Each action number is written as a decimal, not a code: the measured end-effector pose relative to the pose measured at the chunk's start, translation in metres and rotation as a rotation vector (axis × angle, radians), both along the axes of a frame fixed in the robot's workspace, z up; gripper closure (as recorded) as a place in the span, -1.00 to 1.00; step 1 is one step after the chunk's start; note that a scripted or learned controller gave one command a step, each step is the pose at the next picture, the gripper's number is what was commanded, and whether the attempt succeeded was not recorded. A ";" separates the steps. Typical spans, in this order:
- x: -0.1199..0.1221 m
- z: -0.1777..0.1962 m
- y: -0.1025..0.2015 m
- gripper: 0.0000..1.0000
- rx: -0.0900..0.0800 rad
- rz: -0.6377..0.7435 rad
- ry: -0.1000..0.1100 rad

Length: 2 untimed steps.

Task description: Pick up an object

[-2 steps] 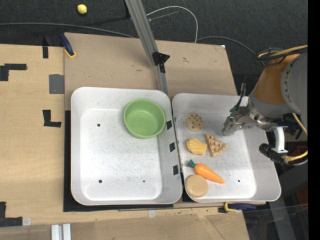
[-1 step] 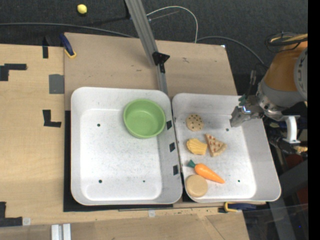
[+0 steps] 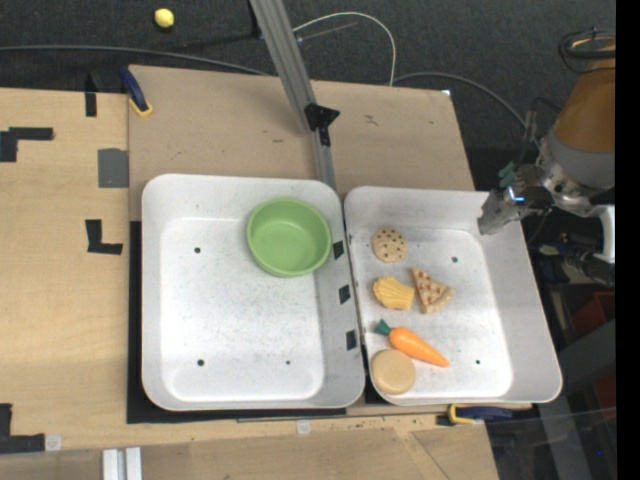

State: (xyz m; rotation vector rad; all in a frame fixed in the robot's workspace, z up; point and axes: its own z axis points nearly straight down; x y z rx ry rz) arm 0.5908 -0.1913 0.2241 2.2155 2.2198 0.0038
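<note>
Orange plastic toy carrot (image 3: 417,346), likely light, rigid, slick: grasp across thick end, beside round tan bun (image 3: 393,372). Grey gripper (image 3: 497,213) well apart above-right of carrot; jaw opening unclear, nothing visibly held.

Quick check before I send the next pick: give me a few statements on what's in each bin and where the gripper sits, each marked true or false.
1. The round green plastic bowl sits in the left white bin. True.
2. The orange toy carrot lies in the left bin. False: it lies in the right white bin.
3. The gripper is at the right bin's upper right edge. True.
4. The round chocolate-chip cookie is clamped in the gripper. False: it lies on the bin floor, apart from the gripper.
5. The green bowl holds the triangular pizza slice toy. False: the slice lies in the right bin.
</note>
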 end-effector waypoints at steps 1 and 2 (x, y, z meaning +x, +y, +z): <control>-0.001 0.052 0.011 1.00 0.001 0.001 0.000; -0.010 0.045 0.060 1.00 0.003 0.003 0.007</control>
